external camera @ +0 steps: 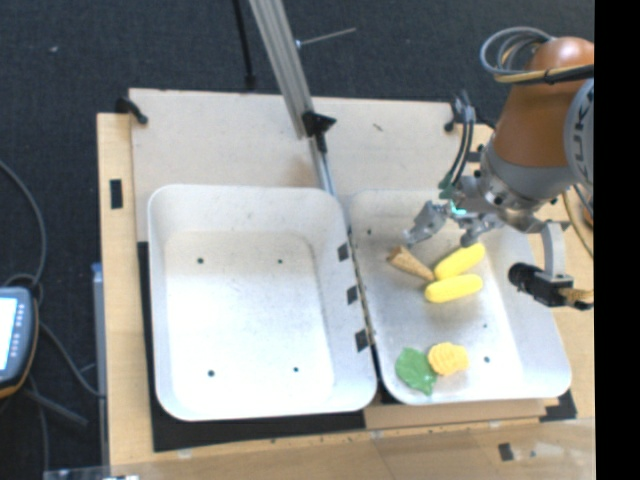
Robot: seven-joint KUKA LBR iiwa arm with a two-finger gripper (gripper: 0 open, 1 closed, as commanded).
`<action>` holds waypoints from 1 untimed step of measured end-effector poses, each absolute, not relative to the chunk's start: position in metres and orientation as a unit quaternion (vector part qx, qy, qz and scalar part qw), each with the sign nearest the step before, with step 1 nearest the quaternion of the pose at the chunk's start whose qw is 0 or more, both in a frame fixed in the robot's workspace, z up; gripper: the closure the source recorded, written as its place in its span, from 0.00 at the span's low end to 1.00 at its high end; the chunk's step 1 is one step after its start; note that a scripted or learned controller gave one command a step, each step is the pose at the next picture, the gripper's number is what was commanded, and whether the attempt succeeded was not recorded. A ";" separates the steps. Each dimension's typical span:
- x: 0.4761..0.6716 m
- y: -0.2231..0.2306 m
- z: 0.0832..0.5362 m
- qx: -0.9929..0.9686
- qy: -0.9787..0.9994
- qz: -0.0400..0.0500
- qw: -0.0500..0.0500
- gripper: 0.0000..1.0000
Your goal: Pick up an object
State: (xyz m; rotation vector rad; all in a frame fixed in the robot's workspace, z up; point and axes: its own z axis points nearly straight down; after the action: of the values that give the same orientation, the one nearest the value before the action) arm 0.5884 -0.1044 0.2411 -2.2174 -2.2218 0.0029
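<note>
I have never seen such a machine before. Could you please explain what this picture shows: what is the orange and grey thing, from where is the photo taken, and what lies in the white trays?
The photo comes from one fixed camera above a bench, looking down at a slant. The orange and grey thing on the right is a robot arm. At its end is its hand, with open fingers that hold nothing. It hovers over the right bin. In that bin lie two yellow pieces, a tan cone beside them, and nearer the front a green piece touching a yellow-orange piece. The left bin stands beside it.
</note>
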 end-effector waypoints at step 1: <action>0.589 -0.105 0.243 -0.707 -0.707 0.000 -0.001 0.00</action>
State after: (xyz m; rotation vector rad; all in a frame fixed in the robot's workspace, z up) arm 0.5892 -0.1047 0.2433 -2.2215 -2.2229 -0.0015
